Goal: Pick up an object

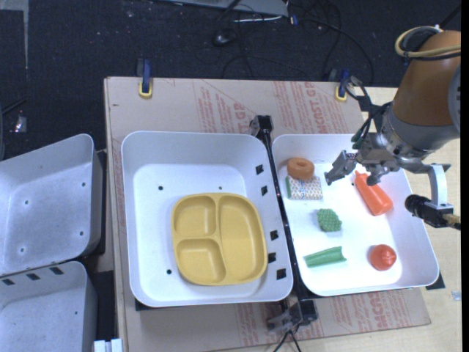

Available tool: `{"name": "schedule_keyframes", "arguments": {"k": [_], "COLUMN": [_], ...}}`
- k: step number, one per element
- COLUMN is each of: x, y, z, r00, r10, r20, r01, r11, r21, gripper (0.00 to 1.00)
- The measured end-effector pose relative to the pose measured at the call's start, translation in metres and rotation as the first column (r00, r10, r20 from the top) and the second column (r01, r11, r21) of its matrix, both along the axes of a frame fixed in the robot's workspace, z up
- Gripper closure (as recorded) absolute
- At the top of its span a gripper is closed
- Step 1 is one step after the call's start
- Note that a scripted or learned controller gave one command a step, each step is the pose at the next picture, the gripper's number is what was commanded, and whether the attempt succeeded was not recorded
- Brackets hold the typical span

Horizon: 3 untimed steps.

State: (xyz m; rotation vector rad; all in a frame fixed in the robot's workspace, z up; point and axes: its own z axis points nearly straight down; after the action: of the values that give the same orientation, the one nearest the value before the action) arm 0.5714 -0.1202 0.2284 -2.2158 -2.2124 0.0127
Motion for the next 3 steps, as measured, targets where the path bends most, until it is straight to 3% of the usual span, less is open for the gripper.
{"name": "schedule_keyframes", "arguments": {"k": [1,3], "x": [0.003,0.01], "y": [0.0,0.0], "z": [0.007,-0.096], "r00": [1.0,1.0], "r10": [0.003,0.0], "r20": [0.013,0.009], "r01": [-0.003,0.0], "r11": [1.0,1.0], "r21": [-0.002,-0.001], "gripper": [0.0,0.0]}}
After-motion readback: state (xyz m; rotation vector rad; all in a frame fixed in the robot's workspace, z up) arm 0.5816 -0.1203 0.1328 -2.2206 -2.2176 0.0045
